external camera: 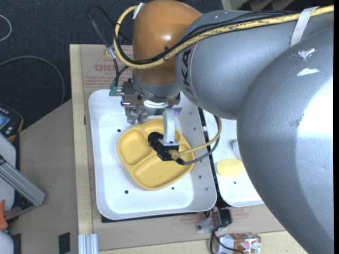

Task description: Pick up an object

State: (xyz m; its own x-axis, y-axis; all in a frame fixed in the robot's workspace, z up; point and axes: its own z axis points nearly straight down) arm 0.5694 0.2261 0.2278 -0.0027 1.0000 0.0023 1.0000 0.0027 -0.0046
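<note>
A yellow divided plate lies in the middle of the left white bin, tilted a little. My gripper reaches down at the plate's far edge, under the orange wrist band. The wrist hides the plate's far rim, so I cannot see whether anything is held. A pale yellow flat piece lies in the right bin, partly under the arm.
The big grey arm covers most of the right bin and the right side of the view. A small brown and white packet lies on the bench in front of the bins. The bench's cardboard edge runs along the left bin.
</note>
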